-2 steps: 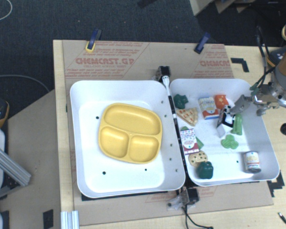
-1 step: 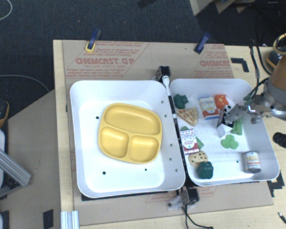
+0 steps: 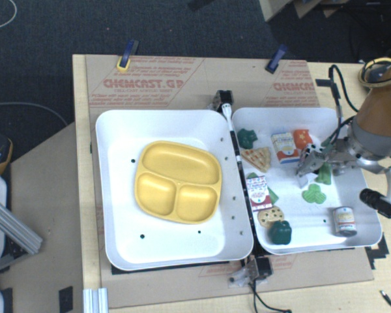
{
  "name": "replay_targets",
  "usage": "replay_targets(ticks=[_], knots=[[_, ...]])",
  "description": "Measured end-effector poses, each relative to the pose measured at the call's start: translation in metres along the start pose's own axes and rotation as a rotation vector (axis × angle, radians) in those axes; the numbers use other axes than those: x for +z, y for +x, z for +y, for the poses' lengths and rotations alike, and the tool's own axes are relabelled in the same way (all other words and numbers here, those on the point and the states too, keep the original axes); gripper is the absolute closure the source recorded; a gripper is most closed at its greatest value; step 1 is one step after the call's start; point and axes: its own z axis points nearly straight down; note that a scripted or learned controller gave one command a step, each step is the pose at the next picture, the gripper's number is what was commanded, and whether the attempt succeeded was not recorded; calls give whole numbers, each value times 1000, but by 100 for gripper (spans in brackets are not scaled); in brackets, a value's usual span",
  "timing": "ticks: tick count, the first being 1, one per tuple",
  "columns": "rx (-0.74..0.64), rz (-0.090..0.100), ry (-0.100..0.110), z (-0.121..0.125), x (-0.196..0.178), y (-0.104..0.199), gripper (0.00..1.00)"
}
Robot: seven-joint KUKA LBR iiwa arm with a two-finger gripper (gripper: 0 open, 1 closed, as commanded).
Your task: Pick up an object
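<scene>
The pincer (image 3: 311, 163) is low in the right bin (image 3: 352, 235), and I cannot tell how it is set or if it has anything. A green toy (image 3: 324, 173) sits just beside it. Near it too are a green leafy piece (image 3: 314, 193) and a small carton (image 3: 285, 146). A little can (image 3: 343, 221) stands below. The left bin (image 3: 117, 175) has 1 yellow tray (image 3: 178, 182).

The gripper (image 3: 311, 162) hangs low in the right bin (image 3: 326, 237), perhaps touching a green toy (image 3: 324, 173).
</scene>
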Motion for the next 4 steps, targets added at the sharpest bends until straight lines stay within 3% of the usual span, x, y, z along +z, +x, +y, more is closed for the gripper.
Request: replay_targets(ticks=[1,2,4], knots=[[1,-1,-5,1,22,1,0],[1,-4,-8,1,8,-1,100],[-1,-6,-16,7,-99,1,100]])
